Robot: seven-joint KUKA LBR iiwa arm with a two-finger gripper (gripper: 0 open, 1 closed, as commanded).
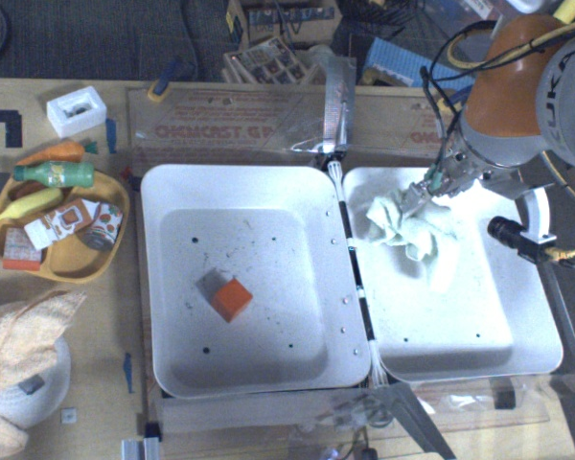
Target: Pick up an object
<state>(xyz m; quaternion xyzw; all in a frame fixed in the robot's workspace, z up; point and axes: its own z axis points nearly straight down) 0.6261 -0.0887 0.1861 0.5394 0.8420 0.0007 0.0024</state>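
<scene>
White cloth (409,226) lies crumpled in the right bin (479,353), at its far end. The gripper (431,186) sits at the cloth's far edge; you cannot tell its state. Risk: soft folds may slip free or only a corner lift, leaving you a failed pick. The orange block (233,299) rests well left of the cloth, in the left bin (172,199). Contact point is hard to make out.

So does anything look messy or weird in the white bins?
A little. The white cloth in the right bin lies crumpled in a heap under the gripper. The left bin has dark specks around the orange block.
</scene>
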